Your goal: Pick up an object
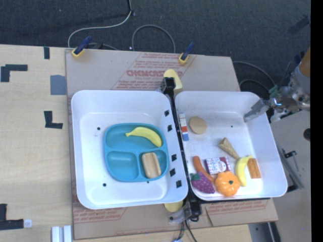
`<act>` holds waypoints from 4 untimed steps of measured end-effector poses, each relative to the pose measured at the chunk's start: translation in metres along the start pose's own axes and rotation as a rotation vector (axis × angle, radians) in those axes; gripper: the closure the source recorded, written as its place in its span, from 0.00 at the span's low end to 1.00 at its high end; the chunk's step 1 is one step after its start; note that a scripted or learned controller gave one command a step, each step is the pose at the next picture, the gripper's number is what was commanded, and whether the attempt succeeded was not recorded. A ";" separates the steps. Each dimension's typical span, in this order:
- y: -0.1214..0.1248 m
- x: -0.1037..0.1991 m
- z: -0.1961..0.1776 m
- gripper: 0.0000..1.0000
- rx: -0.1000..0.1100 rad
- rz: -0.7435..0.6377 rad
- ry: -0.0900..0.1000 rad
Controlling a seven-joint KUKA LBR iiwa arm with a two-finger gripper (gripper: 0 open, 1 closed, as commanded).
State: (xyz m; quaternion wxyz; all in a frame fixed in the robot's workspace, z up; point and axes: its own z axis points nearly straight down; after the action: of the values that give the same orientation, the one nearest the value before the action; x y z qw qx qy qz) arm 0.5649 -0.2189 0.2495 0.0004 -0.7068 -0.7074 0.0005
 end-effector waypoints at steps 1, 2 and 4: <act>0.008 0.041 0.170 0.00 -0.005 -0.002 -0.005; 0.010 0.038 0.152 1.00 -0.010 0.000 -0.006; 0.017 0.138 0.036 1.00 -0.002 -0.006 0.002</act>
State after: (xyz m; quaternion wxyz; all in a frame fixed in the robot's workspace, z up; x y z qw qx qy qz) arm 0.5814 -0.0814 0.2140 0.0004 -0.7046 -0.7096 -0.0011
